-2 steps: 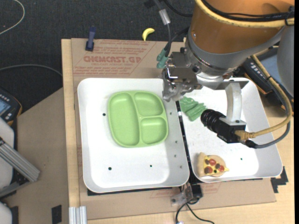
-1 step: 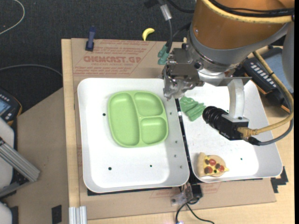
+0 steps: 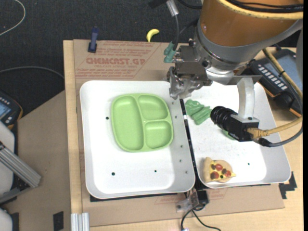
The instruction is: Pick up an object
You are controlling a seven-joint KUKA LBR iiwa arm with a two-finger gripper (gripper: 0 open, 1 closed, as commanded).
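We see the hand (image 3: 180,91) low over the strip where the two white bins meet, near their far edge. It hangs from the grey wrist, and from this angle we cannot tell how far open it is or whether it has hold of anything.

Just beside it, in the right bin (image 3: 272,148), lies a small green ridged toy (image 3: 197,111), close to the bin's left wall. At the near left corner of the same bin we see a toy pizza slice (image 3: 217,170), well apart from the green toy.

The left bin (image 3: 94,138) carries a light green divided plate (image 3: 142,121), lying flat with three compartments, all bare.

Beyond the bins, on the brown sheet (image 3: 120,57) with red lettering that covers the counter, we see a blue clip (image 3: 93,40) and a small yellow curved thing (image 3: 152,34).
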